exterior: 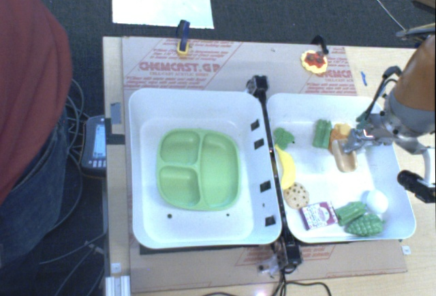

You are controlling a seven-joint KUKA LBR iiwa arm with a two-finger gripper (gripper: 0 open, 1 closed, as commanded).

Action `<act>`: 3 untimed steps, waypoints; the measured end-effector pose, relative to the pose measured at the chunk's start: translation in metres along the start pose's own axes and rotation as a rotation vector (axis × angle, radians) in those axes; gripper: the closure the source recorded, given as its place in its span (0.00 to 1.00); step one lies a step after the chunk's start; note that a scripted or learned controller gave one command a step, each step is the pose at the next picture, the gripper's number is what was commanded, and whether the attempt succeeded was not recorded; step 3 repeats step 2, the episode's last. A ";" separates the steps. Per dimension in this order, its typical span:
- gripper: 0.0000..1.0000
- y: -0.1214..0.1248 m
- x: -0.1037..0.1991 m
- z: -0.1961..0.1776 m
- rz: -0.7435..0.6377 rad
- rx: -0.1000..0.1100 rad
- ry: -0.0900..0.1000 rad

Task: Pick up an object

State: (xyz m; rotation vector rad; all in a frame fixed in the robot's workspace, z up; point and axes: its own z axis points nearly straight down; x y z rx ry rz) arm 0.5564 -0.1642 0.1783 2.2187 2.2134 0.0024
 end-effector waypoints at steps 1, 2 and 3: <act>1.00 0.011 0.045 -0.019 -0.011 0.002 0.005; 1.00 -0.026 0.094 -0.020 -0.010 0.007 0.007; 1.00 -0.026 0.094 -0.020 -0.010 0.007 0.007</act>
